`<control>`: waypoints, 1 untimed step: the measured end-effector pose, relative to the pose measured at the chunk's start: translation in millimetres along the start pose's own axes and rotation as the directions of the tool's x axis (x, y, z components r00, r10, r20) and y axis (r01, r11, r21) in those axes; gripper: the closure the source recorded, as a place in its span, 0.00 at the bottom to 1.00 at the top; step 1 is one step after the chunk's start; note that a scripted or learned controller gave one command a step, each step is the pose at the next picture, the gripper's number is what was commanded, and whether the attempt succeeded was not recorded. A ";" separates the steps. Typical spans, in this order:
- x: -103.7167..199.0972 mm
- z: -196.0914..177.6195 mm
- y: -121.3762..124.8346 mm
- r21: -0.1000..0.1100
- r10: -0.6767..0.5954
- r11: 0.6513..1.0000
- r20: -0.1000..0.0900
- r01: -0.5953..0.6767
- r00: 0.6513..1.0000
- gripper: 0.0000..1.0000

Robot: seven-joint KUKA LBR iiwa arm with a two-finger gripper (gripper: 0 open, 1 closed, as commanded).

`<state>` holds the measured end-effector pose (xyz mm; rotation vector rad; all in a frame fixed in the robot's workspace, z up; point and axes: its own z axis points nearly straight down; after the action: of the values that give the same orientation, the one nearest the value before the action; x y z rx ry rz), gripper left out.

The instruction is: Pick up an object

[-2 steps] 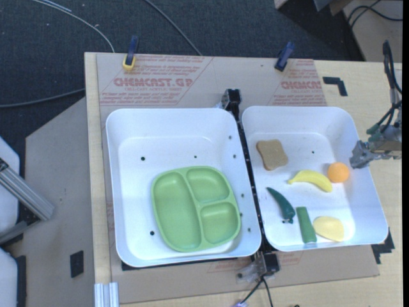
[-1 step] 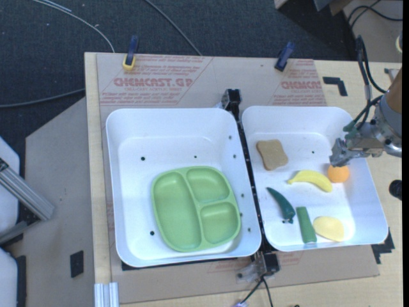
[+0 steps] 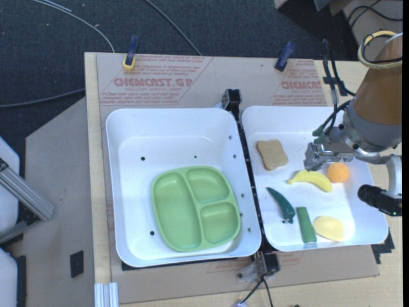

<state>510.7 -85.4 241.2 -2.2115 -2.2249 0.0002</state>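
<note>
The right bin (image 3: 291, 117) holds a tan bread slice (image 3: 272, 153), a yellow banana (image 3: 311, 180), an orange ball (image 3: 338, 172), a dark green pepper (image 3: 282, 203), a green stick-shaped piece (image 3: 305, 224) and a pale yellow lemon-like piece (image 3: 329, 228). My gripper (image 3: 317, 157) hangs over the right bin, just above the banana and left of the orange ball. The wrist body hides its fingertips. Nothing shows between its fingers.
The left bin (image 3: 128, 133) bears a light green divided tray (image 3: 193, 206). A black divider clamp (image 3: 231, 98) sits between the bins at the back. Blue clips (image 3: 284, 55) hold the bench board's far edge. The arm (image 3: 380, 94) covers the right bin's far right corner.
</note>
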 end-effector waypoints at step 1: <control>47.4 11.5 -6.9 0.001 0.001 1.000 0.000 -0.001 1.000 1.00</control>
<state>503.5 -38.0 229.9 -2.2127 -2.2233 0.0013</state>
